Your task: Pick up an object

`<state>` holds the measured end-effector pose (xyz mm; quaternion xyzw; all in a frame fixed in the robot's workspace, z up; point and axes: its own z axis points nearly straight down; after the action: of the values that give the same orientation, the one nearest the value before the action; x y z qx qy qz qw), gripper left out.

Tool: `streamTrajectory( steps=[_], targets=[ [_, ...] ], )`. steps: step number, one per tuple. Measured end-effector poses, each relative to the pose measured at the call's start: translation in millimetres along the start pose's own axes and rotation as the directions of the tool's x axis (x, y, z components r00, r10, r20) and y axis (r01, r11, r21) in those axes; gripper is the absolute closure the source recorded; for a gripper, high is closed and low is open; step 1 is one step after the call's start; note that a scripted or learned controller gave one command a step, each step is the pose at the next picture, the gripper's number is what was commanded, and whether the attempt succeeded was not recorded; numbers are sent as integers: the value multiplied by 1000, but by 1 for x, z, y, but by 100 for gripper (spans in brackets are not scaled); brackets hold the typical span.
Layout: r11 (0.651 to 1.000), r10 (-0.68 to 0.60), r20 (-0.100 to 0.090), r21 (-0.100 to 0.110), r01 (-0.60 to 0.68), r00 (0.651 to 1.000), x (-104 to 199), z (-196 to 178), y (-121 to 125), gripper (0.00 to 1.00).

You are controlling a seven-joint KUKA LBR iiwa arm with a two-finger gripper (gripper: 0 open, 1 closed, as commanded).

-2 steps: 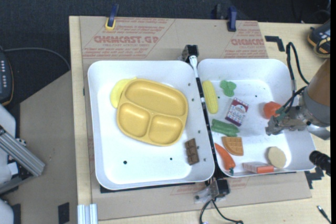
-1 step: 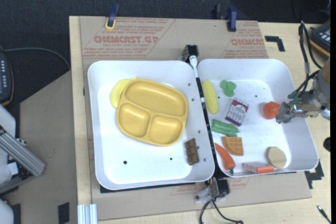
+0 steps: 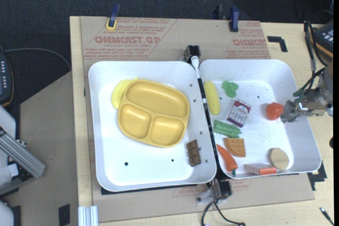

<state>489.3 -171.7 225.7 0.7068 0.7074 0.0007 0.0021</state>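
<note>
Near edge, right bin (image 3: 304,129): a tan round piece (image 3: 279,157) sits in the near right corner, with a pink and orange bar (image 3: 260,169) just left of it against the near wall.
Near left of that bin: a carrot (image 3: 226,159) lies slantwise by the divider, touching or nearly touching a waffle (image 3: 234,146).
Near edge, left bin (image 3: 100,129): a brown chocolate bar (image 3: 194,152) lies by the right wall, just near the yellow tray (image 3: 152,113).
Middle, left bin: the tray has three hollows and covers part of a yellow piece (image 3: 118,93) at its left.
Middle, right bin: a green pod (image 3: 226,127) lies just beyond the waffle; a small red and white box (image 3: 239,113) stands beyond that, tilted.
Task thing: a red ball (image 3: 274,110), likely a toy tomato, sits at the right of the bin, well apart from the box.
Tool (image 3: 291,111): at the bin's right side, just right of the red ball and perhaps touching it. I cannot tell how wide it stands or whether anything is gripped.
Far part, right bin: a corn cob (image 3: 212,97) lies along the divider, a green leafy piece (image 3: 230,88) just right of it.
Surface (image 3: 175,34): brown board with red print, two clamps at the far edge.
Step in hand: I judge this to be the close approach on the red ball.
How to do it well: centre the tool over the ball, not beside it. A round thing rolls away from a one-sided touch, so both sides should meet it together. Keep clear of the right wall.
</note>
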Motion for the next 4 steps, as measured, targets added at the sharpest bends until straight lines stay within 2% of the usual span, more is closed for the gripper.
streamTrajectory(
  steps=[1,2,3,4],
  targets=[
    [1000,-6,-5,5,6,1000,58,8,14,100],
    [1000,-7,-3,1,7,1000,118,0,28,100],
    [1000,-7,-4,2,7,1000,181,-3,28,100],
    [1000,-3,-3,6,3,1000,206,11,36,100]
  ],
)
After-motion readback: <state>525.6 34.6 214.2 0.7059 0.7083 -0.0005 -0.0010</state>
